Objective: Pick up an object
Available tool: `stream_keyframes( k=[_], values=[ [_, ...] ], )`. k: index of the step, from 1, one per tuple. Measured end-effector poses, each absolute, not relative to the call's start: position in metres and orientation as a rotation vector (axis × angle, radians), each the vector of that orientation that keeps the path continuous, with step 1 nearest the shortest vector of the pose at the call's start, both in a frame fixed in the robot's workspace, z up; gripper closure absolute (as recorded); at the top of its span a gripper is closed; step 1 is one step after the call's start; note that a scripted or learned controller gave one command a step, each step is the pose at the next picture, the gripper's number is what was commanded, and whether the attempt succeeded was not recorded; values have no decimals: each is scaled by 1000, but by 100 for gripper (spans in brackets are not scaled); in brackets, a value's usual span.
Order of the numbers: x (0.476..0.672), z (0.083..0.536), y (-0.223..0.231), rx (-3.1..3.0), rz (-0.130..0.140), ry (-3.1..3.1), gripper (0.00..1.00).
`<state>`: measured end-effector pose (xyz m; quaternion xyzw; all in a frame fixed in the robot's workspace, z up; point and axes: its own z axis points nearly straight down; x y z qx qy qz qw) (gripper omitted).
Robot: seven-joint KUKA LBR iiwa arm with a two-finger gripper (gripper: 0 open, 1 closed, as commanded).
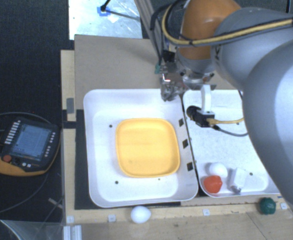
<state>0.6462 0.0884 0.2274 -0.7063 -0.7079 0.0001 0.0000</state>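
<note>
Your gripper (170,91) hangs over the far edge of the left bin (99,149), close to the divider between the two bins, and you cannot tell from this view whether its fingers are spread or closed; nothing shows between them. Count two white bins side by side on the surface (111,59). The left bin holds one thing: a yellow square plate (147,147) lying flat near its middle. The right bin (226,104) holds three small things, all gathered at its near edge by the near left corner: one white ball (217,169), one red object (213,184) touching it on the near side, and one white block (237,179) just to their right. A black fitting with a yellow cable (201,116) hangs from the arm (266,59) over the far left part of that bin. Outside the bins, one white egg-shaped object (140,214) sits on the near edge of the surface below the left bin, and one dark green object (267,206) sits at the near right. One teach pendant (26,146) lies on the floor to the left.
</note>
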Motion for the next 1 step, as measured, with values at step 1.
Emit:
stream_keyframes(
  k=[1],
  values=[
    [647, 228, 87, -2221, -1, -2223, 0]
  ],
)
